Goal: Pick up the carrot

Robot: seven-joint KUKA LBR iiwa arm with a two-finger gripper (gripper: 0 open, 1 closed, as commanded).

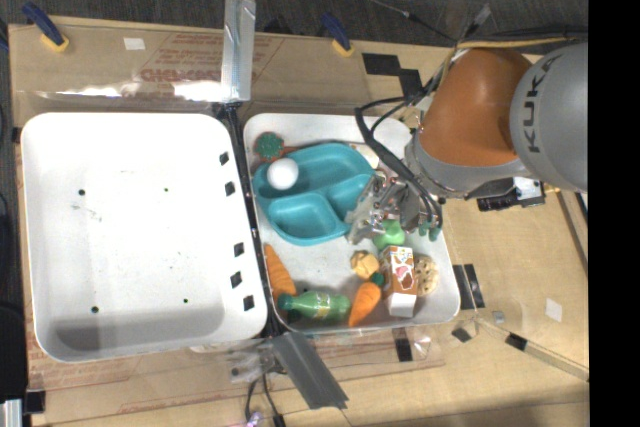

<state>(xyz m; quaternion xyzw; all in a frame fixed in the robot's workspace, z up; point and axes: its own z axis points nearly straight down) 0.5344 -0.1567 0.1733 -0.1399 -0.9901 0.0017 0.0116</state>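
End effector over right bin by teal tray, grip state unclear; carrot lies near bin's front.

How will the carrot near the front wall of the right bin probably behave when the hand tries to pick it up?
The carrot looks like a small, stiff plastic toy, so probably light. Its tapered, rounded body may slip or roll between fingers. It lies tilted beside the green bottle near the bin's front wall, so the hand may bump neighbours.
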